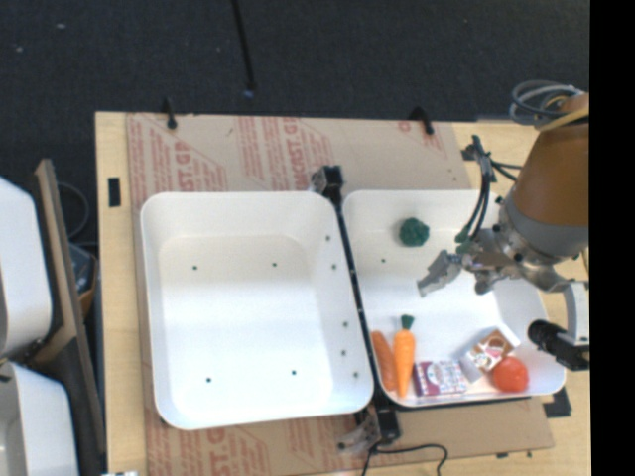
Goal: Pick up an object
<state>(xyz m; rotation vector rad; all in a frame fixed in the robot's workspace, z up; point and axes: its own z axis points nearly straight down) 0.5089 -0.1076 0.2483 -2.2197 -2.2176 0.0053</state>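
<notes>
Orange banding and grey casing of the arm [556, 186] run off the right side of the view, so its upper links are cut off. Its gripper [451, 269] hangs over the right bin [397, 221], reaching leftward; the metal fingers are small and blurred, and I cannot tell whether they are spread or closed. Nothing shows between them.

Below the gripper and apart from it, the objects lie along the right bin's near wall. A carrot [403, 358] with a green top lies beside a thinner orange piece [383, 357], the two touching near the bin's left corner. Next comes a small printed packet [440, 378], pink and white, whose lettering is too fine to read. Right of it sits a brown and white item [489, 350] that I cannot identify, touching a red round object [510, 375], perhaps a tomato. A dark green lump [414, 231] rests alone further back in the same bin, left of the gripper and near it.

The left bin [159, 266] is shallow and white, with a few dark dots on its floor. Both bins sit on a sheet of cardboard [228, 152] with red printing, laid on a pale wooden bench [111, 296]. Dark carpet [119, 38] lies beyond the bench, crossed by a thin black cable [239, 38]. White shapes [20, 266] at the left edge are cut off.
</notes>
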